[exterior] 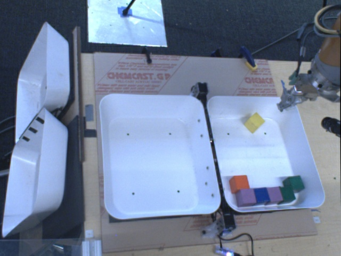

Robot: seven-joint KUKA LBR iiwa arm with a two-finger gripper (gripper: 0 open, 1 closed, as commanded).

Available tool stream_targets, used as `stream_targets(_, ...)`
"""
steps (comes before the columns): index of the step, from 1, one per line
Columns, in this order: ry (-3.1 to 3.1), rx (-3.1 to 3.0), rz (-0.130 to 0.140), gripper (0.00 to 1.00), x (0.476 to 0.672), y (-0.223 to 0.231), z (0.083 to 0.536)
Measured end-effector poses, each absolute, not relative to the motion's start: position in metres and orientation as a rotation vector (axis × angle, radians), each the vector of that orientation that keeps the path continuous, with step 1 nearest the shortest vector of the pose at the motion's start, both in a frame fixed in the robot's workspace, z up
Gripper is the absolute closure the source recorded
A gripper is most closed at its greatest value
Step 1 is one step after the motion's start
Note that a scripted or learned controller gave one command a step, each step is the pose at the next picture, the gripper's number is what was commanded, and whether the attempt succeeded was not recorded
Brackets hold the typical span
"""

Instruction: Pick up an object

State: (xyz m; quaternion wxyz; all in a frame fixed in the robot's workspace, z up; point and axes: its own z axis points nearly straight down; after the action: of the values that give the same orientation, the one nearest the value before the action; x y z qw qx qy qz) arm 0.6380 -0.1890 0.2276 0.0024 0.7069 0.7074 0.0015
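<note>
Arm parked off the right bin, nothing picked yet.

Left bin [154,159] sits on the surface with bare floor. Right bin [306,137] carries everything: yellow block [254,122] alone toward the far side, tilted on its corner; then a tight near-edge row of orange block [239,183], purple block [245,197], blue block [261,195], a paler purple block [275,194] and green block [292,188], all touching or just beside each other and against the near wall. Gripper [287,97] hangs over the far right rim, well apart from every block. Risk: going for the packed row, jaws likely jam on neighbours or the wall; the tilted yellow block could slip or roll when pinched. Jaws: too small and blurred, cannot tell the spread; nothing seen between them.
</note>
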Motion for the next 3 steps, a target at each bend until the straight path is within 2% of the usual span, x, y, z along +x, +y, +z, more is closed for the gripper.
stream_targets(1,2.219,2.218,0.004,1.00,0.639,-0.189,0.274)
stream_targets(2,2.227,2.217,0.001,1.00,0.636,-0.133,0.257)
stream_targets(3,2.226,2.216,0.002,1.00,0.634,-0.086,0.259)
